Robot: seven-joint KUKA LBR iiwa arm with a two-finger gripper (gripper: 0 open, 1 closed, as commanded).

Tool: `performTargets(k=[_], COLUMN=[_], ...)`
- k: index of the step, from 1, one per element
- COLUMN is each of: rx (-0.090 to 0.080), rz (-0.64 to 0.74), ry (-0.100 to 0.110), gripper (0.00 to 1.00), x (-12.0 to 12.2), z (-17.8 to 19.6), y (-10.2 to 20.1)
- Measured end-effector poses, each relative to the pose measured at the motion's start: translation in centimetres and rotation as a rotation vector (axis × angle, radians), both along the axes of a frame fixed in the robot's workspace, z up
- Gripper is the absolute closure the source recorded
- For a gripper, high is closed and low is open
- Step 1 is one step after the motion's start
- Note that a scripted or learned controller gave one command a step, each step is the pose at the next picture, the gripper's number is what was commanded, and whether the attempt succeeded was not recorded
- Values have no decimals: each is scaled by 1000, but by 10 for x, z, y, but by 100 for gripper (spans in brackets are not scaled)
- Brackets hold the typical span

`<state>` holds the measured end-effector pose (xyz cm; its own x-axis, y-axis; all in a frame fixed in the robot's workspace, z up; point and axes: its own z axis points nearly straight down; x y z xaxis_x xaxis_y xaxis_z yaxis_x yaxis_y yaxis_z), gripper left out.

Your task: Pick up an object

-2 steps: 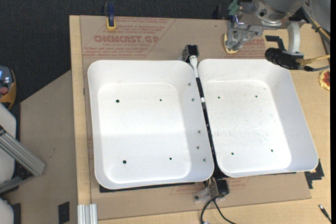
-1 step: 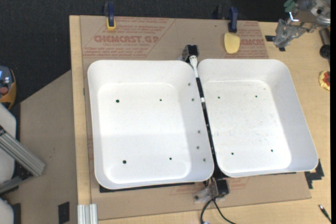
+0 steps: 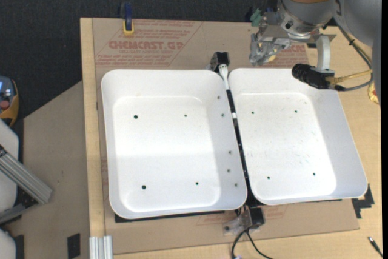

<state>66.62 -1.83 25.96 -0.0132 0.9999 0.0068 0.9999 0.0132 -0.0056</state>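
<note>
My gripper [image 3: 265, 55] hangs above the bench just behind the back left corner of the right bin [image 3: 339, 130], over the brown board. It points downward under the orange band of the wrist. The left bin [image 3: 115, 130] lies well to its left. Both bins show white floors with a few small dark dots. From this angle I make out nothing between the gripper's tips.
A brown board [image 3: 151, 39] with red lettering lies under the bins. A blue and yellow clamp [image 3: 127, 18] stands at its back edge. Black clips [image 3: 219, 60] hold the seam between the bins at back and front. A metal rail [image 3: 24, 176] sits at the left.
</note>
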Motion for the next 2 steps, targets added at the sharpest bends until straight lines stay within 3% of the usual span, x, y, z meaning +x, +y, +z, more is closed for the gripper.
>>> performTargets(k=[1, 2], rx=[-2, -6], rz=[-2, -15], ry=[1, -15], gripper=[100, 100], x=[-2, -19], z=[-49, 32], y=[108, 87])
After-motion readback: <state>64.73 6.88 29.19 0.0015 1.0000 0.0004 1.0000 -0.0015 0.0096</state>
